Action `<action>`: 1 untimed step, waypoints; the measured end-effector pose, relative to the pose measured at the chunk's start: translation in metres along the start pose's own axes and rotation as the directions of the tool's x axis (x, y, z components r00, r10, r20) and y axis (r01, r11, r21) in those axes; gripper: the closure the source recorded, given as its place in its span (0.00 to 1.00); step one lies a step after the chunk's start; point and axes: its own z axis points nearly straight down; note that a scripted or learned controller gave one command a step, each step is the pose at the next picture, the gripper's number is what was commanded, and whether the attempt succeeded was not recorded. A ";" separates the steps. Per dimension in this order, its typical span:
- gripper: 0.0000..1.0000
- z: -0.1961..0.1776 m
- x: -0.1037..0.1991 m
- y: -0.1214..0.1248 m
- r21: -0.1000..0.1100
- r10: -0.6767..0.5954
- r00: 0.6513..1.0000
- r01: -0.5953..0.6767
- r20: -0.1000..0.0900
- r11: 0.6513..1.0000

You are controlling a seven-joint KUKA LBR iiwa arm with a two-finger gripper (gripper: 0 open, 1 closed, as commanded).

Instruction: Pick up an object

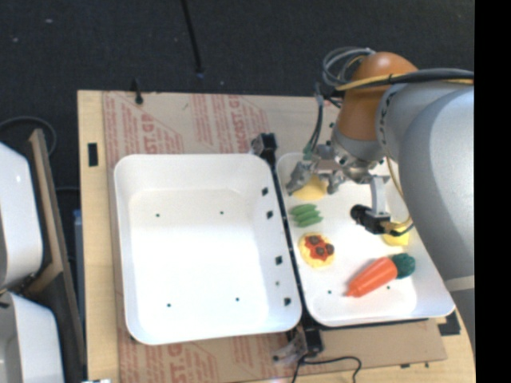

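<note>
- At the far left corner of the right-hand shallow white plastic bin (415, 306), the pincer (315, 180) is seen low over a small pale-yellow toy piece (313, 189).
- Pincer read as released: grey fingers (296, 179) spread to either side of the yellow piece, nothing gripped between them.
- Yellow piece mostly hidden by the pincer, so its shape cannot be told. It is judged light, hard, smooth plastic that may skid against the bin wall just beside it.
- Also lying in the same bin: a green ridged toy vegetable (304, 214), a round yellow disc with red spots (317, 250) and an orange plastic carrot with a green top (373, 277).
- Carrot judged the easiest hold: stiff and light, best taken across the thick middle rather than the tapered tip.
- Disc judged too flat and likely to slip; its edges would have to be pinched.
</note>
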 end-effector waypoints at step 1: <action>0.00 0.000 -0.005 0.005 0.000 0.001 1.000 -0.001 0.000 1.000</action>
